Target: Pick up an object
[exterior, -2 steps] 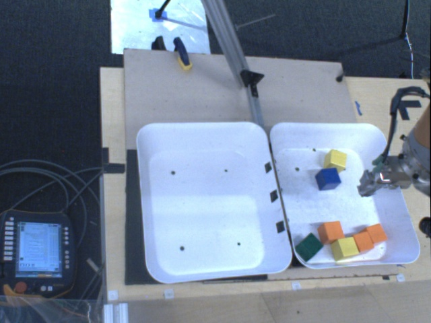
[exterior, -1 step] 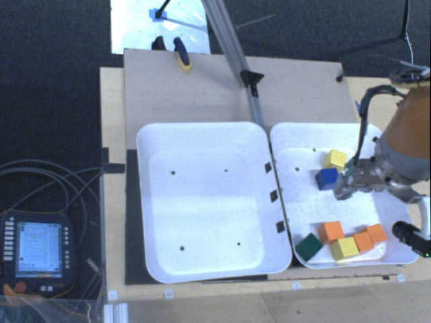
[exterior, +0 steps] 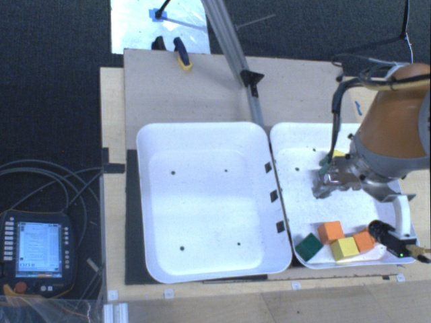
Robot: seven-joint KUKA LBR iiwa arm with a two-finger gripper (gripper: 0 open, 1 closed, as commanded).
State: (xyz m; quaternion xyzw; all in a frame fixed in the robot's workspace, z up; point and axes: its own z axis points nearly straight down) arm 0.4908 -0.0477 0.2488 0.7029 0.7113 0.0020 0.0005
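The arm (exterior: 397,123) comes in from the right, its orange band bulking over the right bin (exterior: 296,140), and the gripper (exterior: 328,182) hangs low over the middle of that bin; from here I cannot tell its state, since the metal end is a blur against the white floor. A bit of yellow (exterior: 339,154) shows just beside the wrist, too hidden to name. The blocks lie together in the bin's near corner, apart from the gripper: a green block (exterior: 309,246) at the left, an orange block (exterior: 330,231) just beside it, a yellow block (exterior: 345,248) in front of that one, and a second orange block (exterior: 364,240) touching the yellow one's right side. A black fitting (exterior: 385,235) on the arm sits just right of them. The left bin (exterior: 151,147) stands alongside, its wall touching the right bin's. A pendant (exterior: 38,251) with a lit screen lies off the bench at the left, cables looping above it.
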